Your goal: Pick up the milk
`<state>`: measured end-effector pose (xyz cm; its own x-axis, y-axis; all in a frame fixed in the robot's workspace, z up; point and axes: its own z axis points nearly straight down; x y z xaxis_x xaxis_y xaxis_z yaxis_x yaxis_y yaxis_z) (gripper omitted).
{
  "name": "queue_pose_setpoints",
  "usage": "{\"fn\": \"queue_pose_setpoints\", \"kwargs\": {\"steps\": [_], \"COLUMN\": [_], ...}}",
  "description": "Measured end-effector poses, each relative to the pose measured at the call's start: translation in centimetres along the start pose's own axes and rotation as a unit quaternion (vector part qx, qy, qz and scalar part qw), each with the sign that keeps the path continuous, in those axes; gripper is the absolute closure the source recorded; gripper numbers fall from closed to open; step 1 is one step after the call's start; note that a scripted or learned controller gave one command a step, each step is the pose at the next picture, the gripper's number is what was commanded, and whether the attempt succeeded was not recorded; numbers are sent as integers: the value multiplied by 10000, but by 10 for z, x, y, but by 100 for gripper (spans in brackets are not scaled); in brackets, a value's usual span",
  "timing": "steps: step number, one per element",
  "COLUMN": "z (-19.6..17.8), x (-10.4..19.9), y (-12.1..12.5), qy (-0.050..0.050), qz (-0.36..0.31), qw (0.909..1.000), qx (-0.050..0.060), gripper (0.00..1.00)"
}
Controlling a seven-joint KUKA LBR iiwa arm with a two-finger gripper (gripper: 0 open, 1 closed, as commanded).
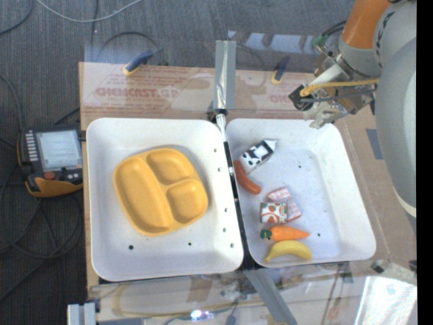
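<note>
Milk carton (258, 154), cow-patterned, lies on its side near the right bin's (352, 202) upper left, apart from the near items: banana (288, 251), carrot (287, 233), red-and-white carton (279, 208), sausage (246, 179). The left bin (101, 181) holds a yellow tray (160, 189). Beyond, the pincer (318, 103) hovers over the far rim, grip unclear; it should probably descend squarely over the carton's narrow sides.

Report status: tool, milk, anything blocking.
Tool above right bin's far rim, nothing seen in it. Milk lying in that bin, far-left. Sausage close beside it.
</note>
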<state>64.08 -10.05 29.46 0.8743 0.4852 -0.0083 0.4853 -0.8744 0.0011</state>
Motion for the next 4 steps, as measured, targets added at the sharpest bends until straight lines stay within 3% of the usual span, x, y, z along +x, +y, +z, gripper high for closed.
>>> {"fn": "queue_pose_setpoints", "kwargs": {"steps": [1, 4], "z": [-84, -102], "x": [-54, -48], "y": [70, 71], "qy": [2, -139], "qz": [-78, -129], "qw": [10000, 9998], "qx": [4, 18], "gripper": [100, 100]}}
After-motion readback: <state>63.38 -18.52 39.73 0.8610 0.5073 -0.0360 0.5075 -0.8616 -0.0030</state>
